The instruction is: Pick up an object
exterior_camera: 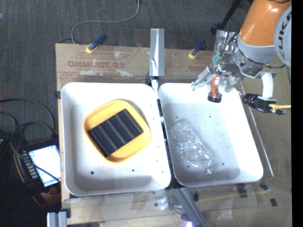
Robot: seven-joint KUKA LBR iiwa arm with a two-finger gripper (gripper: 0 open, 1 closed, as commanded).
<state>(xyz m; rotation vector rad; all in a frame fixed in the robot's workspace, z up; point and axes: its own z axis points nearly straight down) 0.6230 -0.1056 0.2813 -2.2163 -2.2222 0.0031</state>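
My gripper (216, 90) hangs over the far edge of the right bin (246, 141), below the orange-banded wrist. A small copper-coloured cylinder (215, 91) with a dark lower end sits upright between its fingers, lifted off the bin floor. The gripper is shut on it. A crumpled clear plastic piece (190, 145) lies on the floor of the right bin, nearer than the gripper and a little to its left. In the left bin (75, 164) rests a yellow tray-like object (96, 119) with a black ribbed insert (116, 132).
A grey metal post (156, 51) stands at the back between the two bins. Two blue-and-yellow clamps (96, 43) (197, 48) hold the cardboard backing. A black and yellow cable fitting (261, 103) juts out beside the right bin's far right corner.
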